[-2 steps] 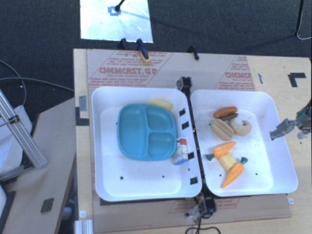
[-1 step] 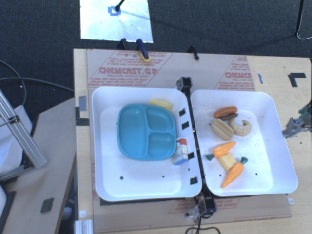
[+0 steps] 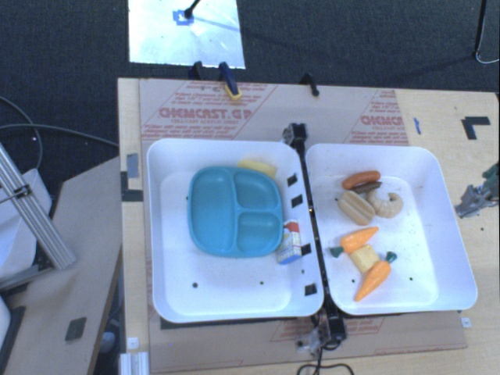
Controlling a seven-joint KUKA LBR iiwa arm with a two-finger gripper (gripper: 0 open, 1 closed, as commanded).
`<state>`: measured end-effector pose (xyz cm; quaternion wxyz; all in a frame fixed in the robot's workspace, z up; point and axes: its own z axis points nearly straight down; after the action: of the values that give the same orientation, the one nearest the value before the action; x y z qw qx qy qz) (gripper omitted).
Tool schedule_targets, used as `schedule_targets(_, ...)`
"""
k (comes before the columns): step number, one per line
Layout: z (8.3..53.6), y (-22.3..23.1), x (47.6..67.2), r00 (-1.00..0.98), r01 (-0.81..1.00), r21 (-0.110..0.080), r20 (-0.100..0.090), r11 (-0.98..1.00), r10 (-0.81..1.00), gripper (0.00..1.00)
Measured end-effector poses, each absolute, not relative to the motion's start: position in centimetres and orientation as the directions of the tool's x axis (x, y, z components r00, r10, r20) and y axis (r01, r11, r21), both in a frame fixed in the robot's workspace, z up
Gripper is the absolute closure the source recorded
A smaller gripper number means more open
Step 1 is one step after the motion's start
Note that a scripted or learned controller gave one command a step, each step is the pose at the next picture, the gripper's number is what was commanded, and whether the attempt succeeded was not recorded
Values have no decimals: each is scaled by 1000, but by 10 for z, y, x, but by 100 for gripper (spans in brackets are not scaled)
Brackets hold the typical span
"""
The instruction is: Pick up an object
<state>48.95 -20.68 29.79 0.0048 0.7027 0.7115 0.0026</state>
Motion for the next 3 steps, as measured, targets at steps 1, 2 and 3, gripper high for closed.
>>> schedule_targets(1, 309, -207, 491, -18, 1000, 14, -4, 18, 1000, 100)
schedule_targets(2, 319, -206, 492, -23, 1000, 17, -5, 23, 1000, 100)
schedule_targets(3, 330, -206, 493, -30, 999, 21, -6, 30, 1000, 100)
